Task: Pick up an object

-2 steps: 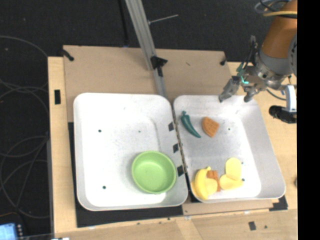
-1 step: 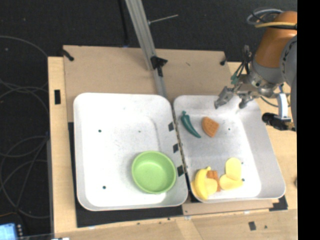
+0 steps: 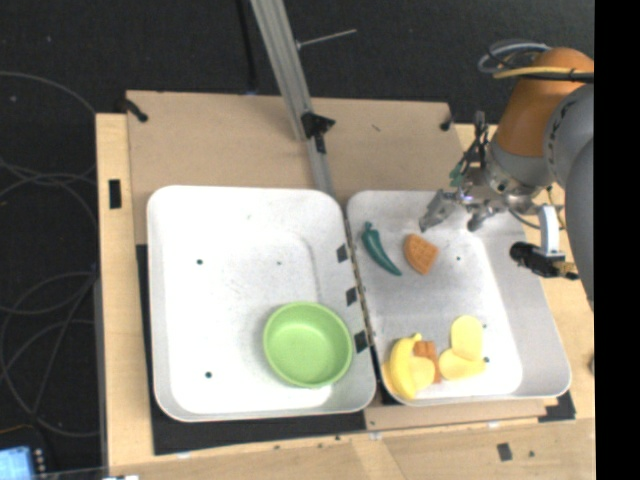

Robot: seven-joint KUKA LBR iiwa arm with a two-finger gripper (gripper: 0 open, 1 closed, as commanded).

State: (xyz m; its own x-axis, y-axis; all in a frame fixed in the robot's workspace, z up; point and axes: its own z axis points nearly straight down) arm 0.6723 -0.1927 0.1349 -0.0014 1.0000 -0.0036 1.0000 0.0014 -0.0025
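Orange and wedge-shaped, the toy piece [image 3: 421, 254] I watch lies in the right bin [image 3: 520, 358], just below my gripper [image 3: 455, 215], whose spread fingers grasp nothing.

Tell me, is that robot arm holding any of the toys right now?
No. The end effector sits above the right bin's far edge with nothing between its fingers; the orange piece lies apart.

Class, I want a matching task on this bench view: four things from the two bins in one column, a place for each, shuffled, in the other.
Things:
1. green bowl
2. teal pepper-shaped toy
3. orange piece
4. gripper

Places:
A. above the right bin's far edge
B. left bin, near corner
C. right bin, beside the divider
D. right bin, just right of the teal toy

Pairs: 1-B, 2-C, 3-D, 4-A
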